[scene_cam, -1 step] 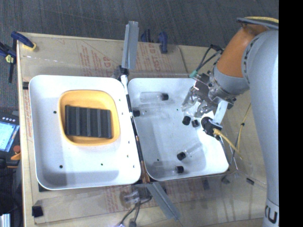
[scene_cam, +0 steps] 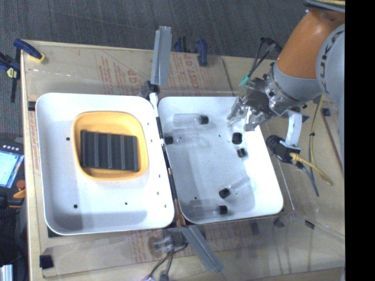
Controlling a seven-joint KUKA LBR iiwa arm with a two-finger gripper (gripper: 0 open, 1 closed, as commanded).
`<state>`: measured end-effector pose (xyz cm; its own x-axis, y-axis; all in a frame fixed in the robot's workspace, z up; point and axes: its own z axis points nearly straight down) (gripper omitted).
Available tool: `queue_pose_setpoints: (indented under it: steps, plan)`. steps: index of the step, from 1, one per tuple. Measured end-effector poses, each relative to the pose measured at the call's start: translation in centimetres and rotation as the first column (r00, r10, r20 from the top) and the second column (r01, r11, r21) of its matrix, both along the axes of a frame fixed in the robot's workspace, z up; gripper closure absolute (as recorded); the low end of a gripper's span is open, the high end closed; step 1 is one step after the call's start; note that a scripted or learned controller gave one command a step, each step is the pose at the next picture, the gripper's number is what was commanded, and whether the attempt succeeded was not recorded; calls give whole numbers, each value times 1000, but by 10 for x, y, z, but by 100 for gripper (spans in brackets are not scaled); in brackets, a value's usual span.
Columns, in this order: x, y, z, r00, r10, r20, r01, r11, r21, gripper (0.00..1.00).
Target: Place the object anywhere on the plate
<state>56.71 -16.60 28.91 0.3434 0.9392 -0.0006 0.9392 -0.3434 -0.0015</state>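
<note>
A yellow plate (scene_cam: 109, 119) lies in the left white bin (scene_cam: 54, 174). A dark ribbed block (scene_cam: 110, 150) rests on the plate's middle. Several clear vials with black caps are scattered in the right white bin (scene_cam: 199, 165): one near the back (scene_cam: 190, 120), one near the front right (scene_cam: 234, 188) and one at the front wall (scene_cam: 210, 209). My gripper (scene_cam: 245, 118) hangs over the back right part of the right bin. Just below it is a small black-capped vial (scene_cam: 237, 137). Nothing is visibly held by the gripper.
The grey arm with its orange band (scene_cam: 304, 45) reaches in from the right, with cables (scene_cam: 304, 163) trailing beside the right bin. Clamps (scene_cam: 202, 50) and a metal bar (scene_cam: 160, 57) stand behind the bins. Another black cap (scene_cam: 169, 139) lies by the divider.
</note>
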Motion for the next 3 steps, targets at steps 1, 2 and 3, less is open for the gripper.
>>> queue_pose_setpoints:
  steps: [1, 2, 3]
  plan:
    - [45, 41, -28, 928, 373, -1, -373, 928, 0, 100]
    - [62, 90, -84, 860, 510, -3, -510, 860, 3, 100]
    - [39, 128, -90, 724, 690, -2, -690, 724, 4, 100]
